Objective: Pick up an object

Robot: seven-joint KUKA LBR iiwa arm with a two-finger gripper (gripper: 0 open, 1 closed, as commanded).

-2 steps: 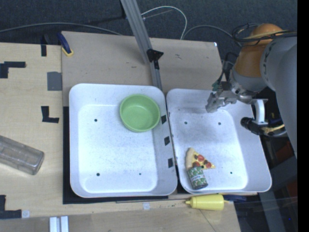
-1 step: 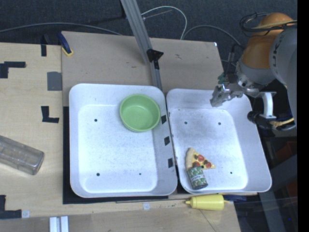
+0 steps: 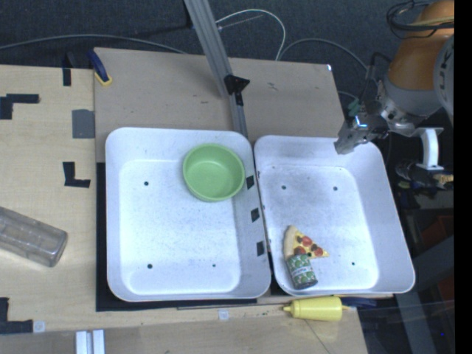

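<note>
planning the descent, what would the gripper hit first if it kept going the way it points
Probably the right bin, near its top right rim or floor; the gripper points down-left there. The pizza slice and can lie farther off. Depth is unclear.

A grey arm (image 3: 413, 94) with an orange band, black cables looping beside it.

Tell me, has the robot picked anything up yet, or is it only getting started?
Only starting, it seems. Nothing looks lifted: the green bowl sits in the left bin, the pizza slice and small can lie in the right bin. The gripper hovers at that bin's far corner. The whole pick remains.
</note>
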